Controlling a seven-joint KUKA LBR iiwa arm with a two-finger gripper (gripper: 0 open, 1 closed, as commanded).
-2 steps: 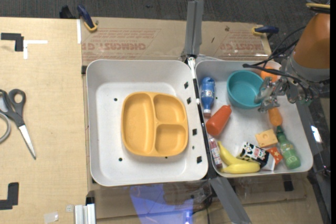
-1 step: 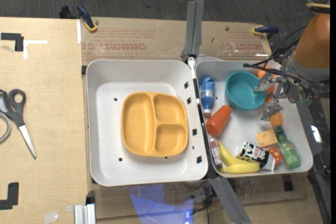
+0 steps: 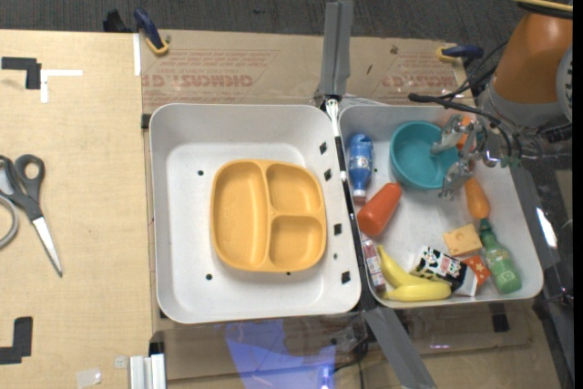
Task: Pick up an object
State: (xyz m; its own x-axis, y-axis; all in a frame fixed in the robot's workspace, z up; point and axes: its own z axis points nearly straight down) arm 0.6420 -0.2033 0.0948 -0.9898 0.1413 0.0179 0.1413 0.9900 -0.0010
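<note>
My gripper [image 3: 454, 167] hangs low in the right bin [image 3: 530, 223], at the right rim of a teal bowl [image 3: 417, 155]. The arm's orange band [image 3: 533, 55] shows at the upper right. Just right of the gripper lies an orange carrot [image 3: 477, 199]. Also in this bin are a blue bottle [image 3: 361, 161], a red-orange cylinder [image 3: 380, 208], a yellow banana [image 3: 410, 284], a black-and-white carton [image 3: 441, 266], an orange block [image 3: 462, 240] and a green bottle [image 3: 499, 261]. I see nothing held by the gripper.
The left bin [image 3: 173, 223] holds a yellow divided plate [image 3: 269, 216]. Scissors [image 3: 32, 205] lie on the wooden bench at the far left. A grey divider bar [image 3: 337, 50] runs between the bins at the back.
</note>
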